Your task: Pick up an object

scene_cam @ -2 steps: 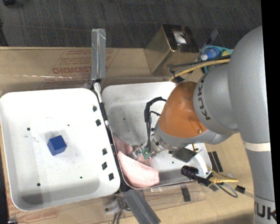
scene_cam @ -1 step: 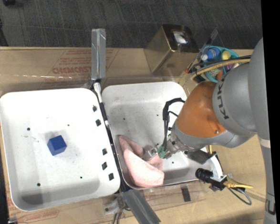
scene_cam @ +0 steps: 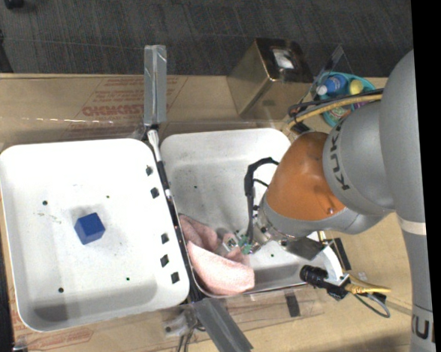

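A blue cube (scene_cam: 90, 227) rests on the floor of the left white bin (scene_cam: 24, 170). In the right white bin (scene_cam: 204, 154), a pink cloth (scene_cam: 215, 262) lies crumpled in the near left corner. My arm, grey with an orange band (scene_cam: 304, 184), reaches into the right bin from the right. Its gripper (scene_cam: 239, 244) is low at the cloth's right edge, where a small green and white piece shows at the tip. The wrist hides the fingers.
A metal divider with black clips (scene_cam: 160, 191) separates the two bins. A tan box (scene_cam: 262, 74) and coloured items with cables (scene_cam: 335, 88) sit behind the right bin. Cardboard lies under both bins.
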Motion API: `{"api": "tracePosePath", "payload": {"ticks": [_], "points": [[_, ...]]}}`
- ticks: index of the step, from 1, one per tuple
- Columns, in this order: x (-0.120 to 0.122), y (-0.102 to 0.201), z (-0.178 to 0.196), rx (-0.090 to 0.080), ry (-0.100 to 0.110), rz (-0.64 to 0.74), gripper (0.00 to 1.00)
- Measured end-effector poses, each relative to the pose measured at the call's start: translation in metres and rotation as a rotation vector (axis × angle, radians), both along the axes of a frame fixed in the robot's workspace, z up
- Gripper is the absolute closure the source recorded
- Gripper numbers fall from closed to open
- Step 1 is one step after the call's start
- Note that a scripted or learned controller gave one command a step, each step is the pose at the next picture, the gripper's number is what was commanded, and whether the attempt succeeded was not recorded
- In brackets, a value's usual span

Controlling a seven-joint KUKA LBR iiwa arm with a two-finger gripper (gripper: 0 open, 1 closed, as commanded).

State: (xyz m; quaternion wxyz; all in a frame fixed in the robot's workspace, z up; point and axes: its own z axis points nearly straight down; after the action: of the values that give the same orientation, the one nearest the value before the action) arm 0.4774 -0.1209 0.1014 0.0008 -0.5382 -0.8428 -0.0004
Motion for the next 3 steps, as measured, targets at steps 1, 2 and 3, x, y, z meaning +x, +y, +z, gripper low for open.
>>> {"api": "tracePosePath", "payload": {"ticks": [1,2,3], "points": [[0.000,0.000,0.000,0.000,0.000,0.000,0.00],[0.000,0.000,0.000,0.000,0.000,0.000,0.00],[0.015,0.021,-0.010,-0.002,0.000,-0.023,0.00]]}}
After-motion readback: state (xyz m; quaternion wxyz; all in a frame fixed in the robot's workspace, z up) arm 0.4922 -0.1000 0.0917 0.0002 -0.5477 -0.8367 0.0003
